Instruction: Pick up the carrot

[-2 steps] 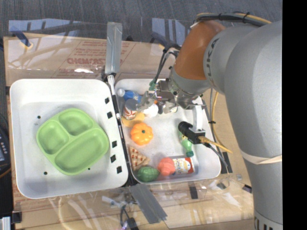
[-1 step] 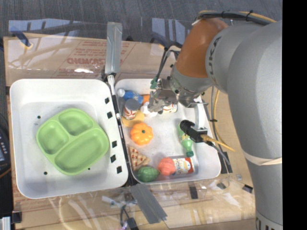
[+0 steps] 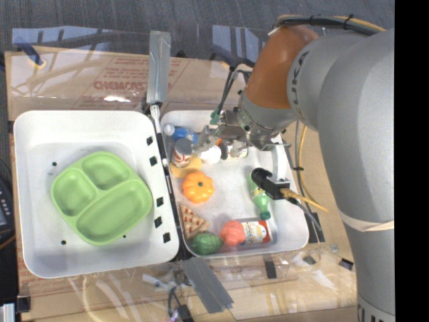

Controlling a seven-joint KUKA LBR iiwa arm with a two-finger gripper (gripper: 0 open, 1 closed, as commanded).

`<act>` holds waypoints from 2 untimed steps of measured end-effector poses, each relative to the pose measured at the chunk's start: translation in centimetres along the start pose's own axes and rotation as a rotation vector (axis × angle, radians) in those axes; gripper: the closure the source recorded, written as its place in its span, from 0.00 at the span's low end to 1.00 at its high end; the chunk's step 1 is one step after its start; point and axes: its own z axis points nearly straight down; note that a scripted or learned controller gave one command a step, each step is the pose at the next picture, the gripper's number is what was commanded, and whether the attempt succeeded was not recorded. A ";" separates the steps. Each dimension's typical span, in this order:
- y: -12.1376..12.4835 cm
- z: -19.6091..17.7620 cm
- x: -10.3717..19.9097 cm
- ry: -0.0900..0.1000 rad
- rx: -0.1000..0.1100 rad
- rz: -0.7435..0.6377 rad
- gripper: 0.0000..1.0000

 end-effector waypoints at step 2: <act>-4.7 11.0 -1.6 0.002 0.002 0.068 0.00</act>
